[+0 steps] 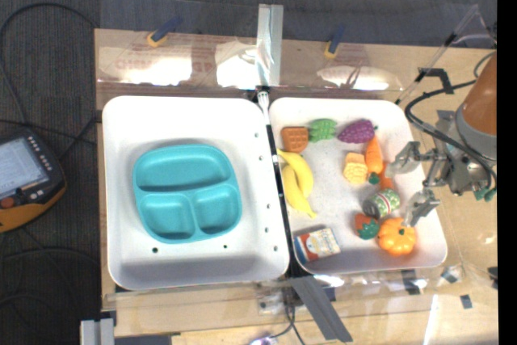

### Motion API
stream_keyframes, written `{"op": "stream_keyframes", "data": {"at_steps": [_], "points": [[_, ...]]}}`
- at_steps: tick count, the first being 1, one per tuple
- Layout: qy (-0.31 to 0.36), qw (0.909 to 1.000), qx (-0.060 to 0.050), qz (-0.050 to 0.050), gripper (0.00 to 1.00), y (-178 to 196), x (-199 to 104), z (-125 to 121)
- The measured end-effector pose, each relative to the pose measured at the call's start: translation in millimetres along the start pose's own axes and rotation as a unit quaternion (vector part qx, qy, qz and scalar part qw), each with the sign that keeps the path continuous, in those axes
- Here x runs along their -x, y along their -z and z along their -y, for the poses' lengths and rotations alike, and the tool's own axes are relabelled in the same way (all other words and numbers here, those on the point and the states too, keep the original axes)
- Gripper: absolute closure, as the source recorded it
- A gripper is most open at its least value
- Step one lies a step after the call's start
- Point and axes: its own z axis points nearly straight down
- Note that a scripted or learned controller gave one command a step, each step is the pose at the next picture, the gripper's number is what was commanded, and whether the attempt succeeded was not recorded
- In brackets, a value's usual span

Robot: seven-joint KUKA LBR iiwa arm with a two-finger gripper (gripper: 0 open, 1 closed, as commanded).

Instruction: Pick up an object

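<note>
The pincer [414, 179] hangs over the right rim of the right bin [339, 254] with its two fingers spread apart and nothing between them. Just beneath its lower finger sit the orange pumpkin [397, 238] and, beside that toward the bin's middle, a green-striped ball [385, 202]; the carrot [374, 154] and the yellow corn piece [355, 169] lie a little farther left of its upper finger. The banana [297, 182] lies well off to its left against the bin's far wall, and beyond that the teal divided tray [187, 191] rests in the left bin [121, 174].

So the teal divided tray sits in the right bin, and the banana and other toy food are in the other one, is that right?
Not quite. The camera view shows the teal divided tray in the left bin; the banana and other toy food lie in the right bin.
</note>
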Motion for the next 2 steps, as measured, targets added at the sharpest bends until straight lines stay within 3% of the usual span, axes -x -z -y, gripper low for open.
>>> {"op": "stream_keyframes", "data": {"at_steps": [1,2], "points": [[0.068,0.9976,-0.003,0.012,0.0,-111.0,13.2,26.0],[0.017,0.9998,-0.001,0.008,0.0,-133.9,64.5,17.1]]}}
